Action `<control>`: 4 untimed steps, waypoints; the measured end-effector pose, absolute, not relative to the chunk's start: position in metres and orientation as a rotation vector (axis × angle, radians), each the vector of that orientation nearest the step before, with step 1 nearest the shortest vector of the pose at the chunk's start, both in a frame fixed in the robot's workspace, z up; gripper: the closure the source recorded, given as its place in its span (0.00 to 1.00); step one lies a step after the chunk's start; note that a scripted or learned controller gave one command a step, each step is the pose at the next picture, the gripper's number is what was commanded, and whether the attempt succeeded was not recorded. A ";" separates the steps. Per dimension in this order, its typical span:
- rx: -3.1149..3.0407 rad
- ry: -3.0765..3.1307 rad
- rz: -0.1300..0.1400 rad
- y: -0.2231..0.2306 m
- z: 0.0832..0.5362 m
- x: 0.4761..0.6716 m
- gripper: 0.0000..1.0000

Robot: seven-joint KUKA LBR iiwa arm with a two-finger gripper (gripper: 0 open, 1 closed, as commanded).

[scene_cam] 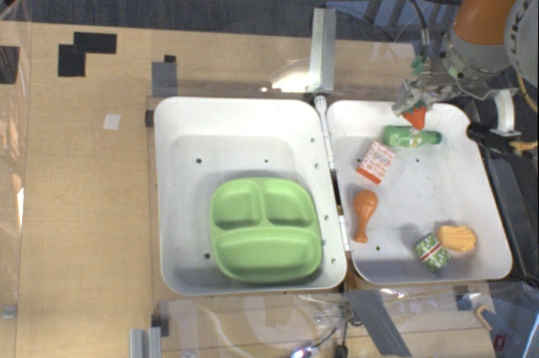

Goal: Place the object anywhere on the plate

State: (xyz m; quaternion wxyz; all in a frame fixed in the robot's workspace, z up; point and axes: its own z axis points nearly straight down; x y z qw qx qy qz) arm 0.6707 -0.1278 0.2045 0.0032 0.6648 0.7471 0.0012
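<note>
The gripper (414,108) hangs over the back of the right bin (480,264), with a small orange piece, likely a toy carrot (416,119), at its tips; whether the claw is closed on it cannot be told. The green divided plate (264,228) sits in the left bin (181,179), well apart. A clean carry likely means lifting high enough to clear the rims between the bins. The green toy (411,137) lies just beside the carrot, crowding it; the plate's compartments offer open room.
</note>
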 end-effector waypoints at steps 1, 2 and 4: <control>2.065 2.365 0.004 -0.035 0.185 0.623 1.00; 2.012 2.411 0.004 0.024 0.185 0.583 1.00; 1.907 2.496 0.004 0.079 0.184 0.511 0.00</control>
